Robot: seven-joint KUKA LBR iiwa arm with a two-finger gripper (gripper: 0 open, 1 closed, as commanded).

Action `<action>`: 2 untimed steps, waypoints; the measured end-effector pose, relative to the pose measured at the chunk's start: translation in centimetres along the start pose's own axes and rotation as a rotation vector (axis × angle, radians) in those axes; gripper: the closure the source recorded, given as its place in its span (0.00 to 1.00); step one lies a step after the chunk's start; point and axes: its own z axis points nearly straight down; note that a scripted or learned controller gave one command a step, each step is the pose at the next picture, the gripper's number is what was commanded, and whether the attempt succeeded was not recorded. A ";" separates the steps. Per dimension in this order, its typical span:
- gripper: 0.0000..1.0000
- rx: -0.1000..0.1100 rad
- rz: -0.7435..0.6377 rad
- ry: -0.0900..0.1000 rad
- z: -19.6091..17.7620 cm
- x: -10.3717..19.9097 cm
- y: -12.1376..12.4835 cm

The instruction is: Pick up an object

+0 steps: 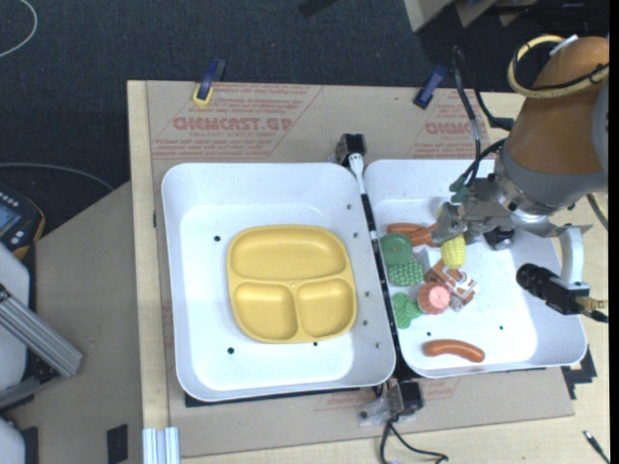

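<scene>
The right bin [522, 332] holds a cluster of toy foods at its left side. Among them are a yellow corn cob [453, 251], an orange carrot [408, 230], green pieces [398, 259], a pink and brown piece [441, 296] and a red-orange sausage [454, 350] near the front. My gripper [462, 222] hangs low over the cluster, right above the corn cob. The arm's grey wrist and orange band [561, 114] reach in from the right.
The left bin [193, 259] holds a yellow divided tray [290, 283]. A black fitting [556, 293] sticks out at the right bin's right side. Clamps [206, 83] sit on the board's far edge. The right bin's right half is bare white floor.
</scene>
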 end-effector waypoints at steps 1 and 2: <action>1.00 0.001 0.002 -0.001 -0.2 3.0 -1.3; 1.00 0.002 0.006 -0.003 1.1 2.8 -1.3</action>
